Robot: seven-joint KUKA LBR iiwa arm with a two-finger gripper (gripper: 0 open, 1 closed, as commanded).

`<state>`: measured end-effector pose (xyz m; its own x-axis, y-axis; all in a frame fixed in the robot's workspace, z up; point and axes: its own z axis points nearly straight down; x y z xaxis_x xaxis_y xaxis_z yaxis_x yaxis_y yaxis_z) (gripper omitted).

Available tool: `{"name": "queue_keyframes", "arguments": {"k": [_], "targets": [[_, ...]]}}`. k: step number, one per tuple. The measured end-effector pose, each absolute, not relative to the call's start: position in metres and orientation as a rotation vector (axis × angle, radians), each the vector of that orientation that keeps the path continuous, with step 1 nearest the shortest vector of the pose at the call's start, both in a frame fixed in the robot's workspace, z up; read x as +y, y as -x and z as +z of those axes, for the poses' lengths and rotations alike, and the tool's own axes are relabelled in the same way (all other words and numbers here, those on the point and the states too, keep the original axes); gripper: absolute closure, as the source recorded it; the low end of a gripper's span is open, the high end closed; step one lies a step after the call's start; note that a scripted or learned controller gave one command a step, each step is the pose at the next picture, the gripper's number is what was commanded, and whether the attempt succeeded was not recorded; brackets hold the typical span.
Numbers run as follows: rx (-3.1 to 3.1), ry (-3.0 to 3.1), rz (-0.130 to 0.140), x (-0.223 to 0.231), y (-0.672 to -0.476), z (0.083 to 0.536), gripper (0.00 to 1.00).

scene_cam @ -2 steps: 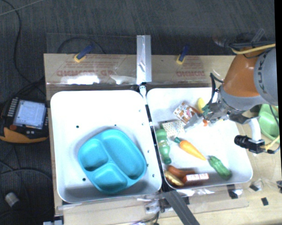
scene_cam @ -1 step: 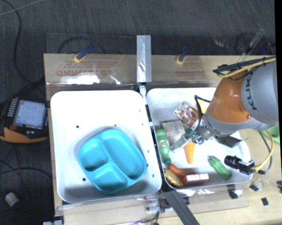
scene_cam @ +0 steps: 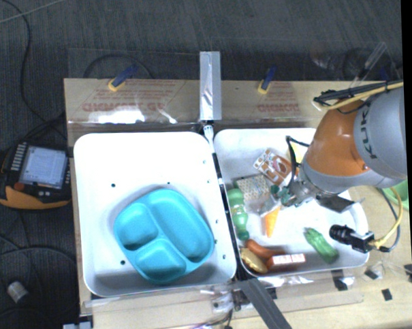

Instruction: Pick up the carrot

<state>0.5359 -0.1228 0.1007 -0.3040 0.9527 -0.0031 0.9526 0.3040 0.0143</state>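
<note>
Carrot [scene_cam: 270, 222] lies in the right bin [scene_cam: 224, 194], just below the gripper [scene_cam: 287, 196], right of the green items. Can't tell how the tool is set. Drop straight down, centre over the carrot's thick end, avoid the wrapper beside it.

floor [scene_cam: 268, 21]: dark carpet | bench [scene_cam: 141, 95]: light wood | cables [scene_cam: 15, 19] on floor
</note>
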Motion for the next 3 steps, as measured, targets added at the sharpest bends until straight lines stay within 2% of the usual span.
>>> {"name": "queue_keyframes", "arguments": {"k": [1,2,3], "targets": [[2.785,-1.456,-0.001,-0.093,-0.503,0.183,1.0],[2.882,-1.249,-0.002,-0.089,-0.536,0.191,1.0],[2.932,-1.127,-0.002,-0.064,-0.543,0.208,1.0]]}}
